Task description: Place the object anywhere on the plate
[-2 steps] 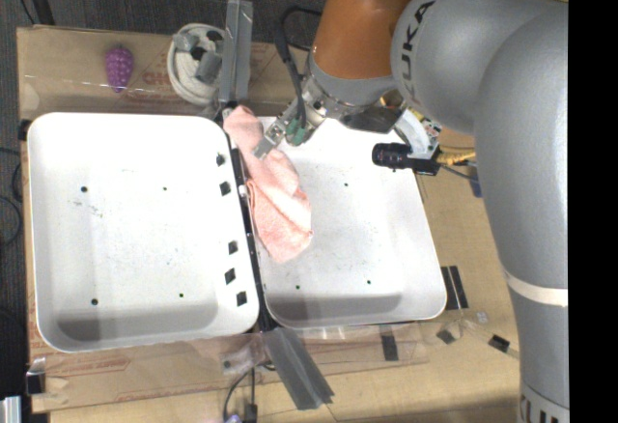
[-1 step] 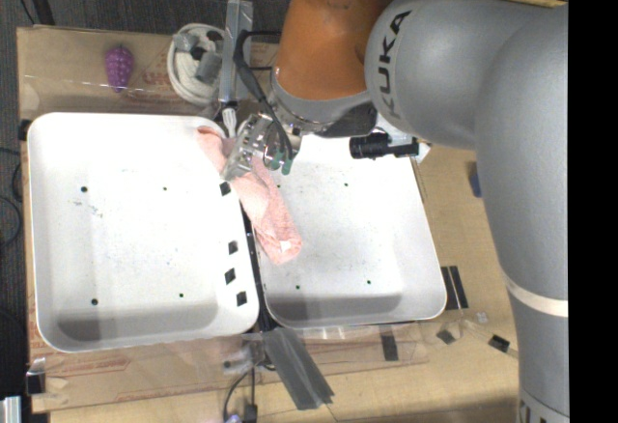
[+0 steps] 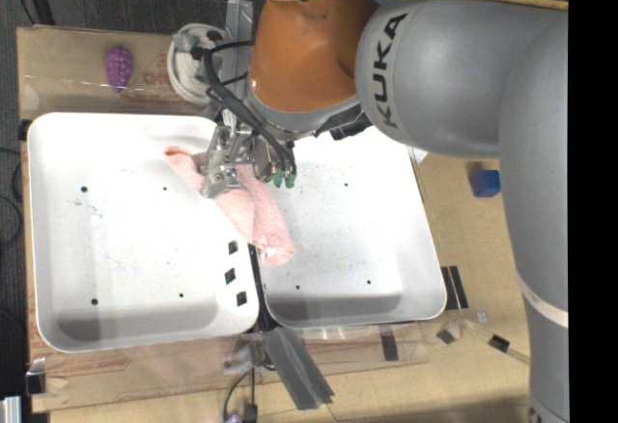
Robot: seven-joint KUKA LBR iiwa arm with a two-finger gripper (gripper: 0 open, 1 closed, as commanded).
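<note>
the left shallow white bin [image 3: 106,247] has a wide bare floor, open to a reach from above. a limp pink cloth [image 3: 259,218] drapes across the raised rims between it and the right shallow white bin [image 3: 377,247], and the bulky grey and orange arm [image 3: 386,54] overhangs that bin's upper part.

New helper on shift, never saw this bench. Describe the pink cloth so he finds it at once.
Start at the two white bins, left bin and right bin, side by side. The pink cloth lies across the seam between them, running from under the gripper down toward the near edge. It is the one soft, crumpled pink thing here; the purple object sits outside the bins, on the cardboard behind.
</note>
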